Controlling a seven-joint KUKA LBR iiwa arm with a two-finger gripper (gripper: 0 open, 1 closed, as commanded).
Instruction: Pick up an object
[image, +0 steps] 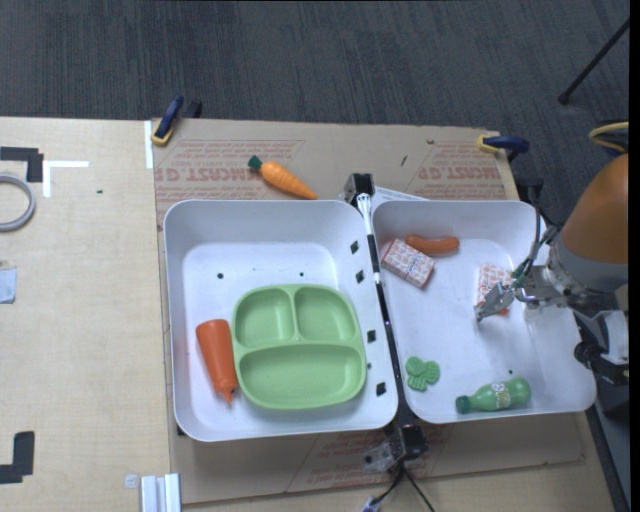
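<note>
The object up for grabs looks like the small pink-and-white packet (491, 279), lying flat near the right wall of the right bin (450, 340). The gripper (497, 300) sits right at its lower edge, so I'd call this the approach/reach step, nothing lifted yet. The grey fingers (487, 310) look spread a little, pointing down and left, with nothing between them as far as I can make out; whether a tip touches the packet is too small to tell. Next move probably means centring over the packet, dropping lower, then closing. Tricky bit: it's flat against the floor and near the wall, so the fingers could easily slide off it.

Other options in that bin: a patterned box (408, 262), a sausage (433, 243), a green bottle (496, 396).
</note>
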